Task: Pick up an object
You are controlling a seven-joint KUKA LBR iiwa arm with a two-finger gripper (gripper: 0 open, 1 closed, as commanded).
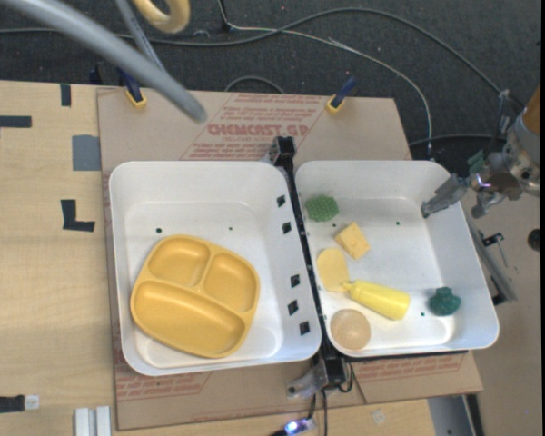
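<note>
Toys lie loose in the right bin (454, 243), so any one can be picked: a green ball (322, 208), cheese (351, 241), a yellow bottle (380, 299). The tool (461, 193) hangs over the bin's far edge, fingers apart, holding nothing

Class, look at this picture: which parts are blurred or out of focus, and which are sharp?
In the camera view, the grey hose crossing the top left is soft and out of focus; the gripper at right is slightly blurred; the yellow tray and bins are sharp.
</note>
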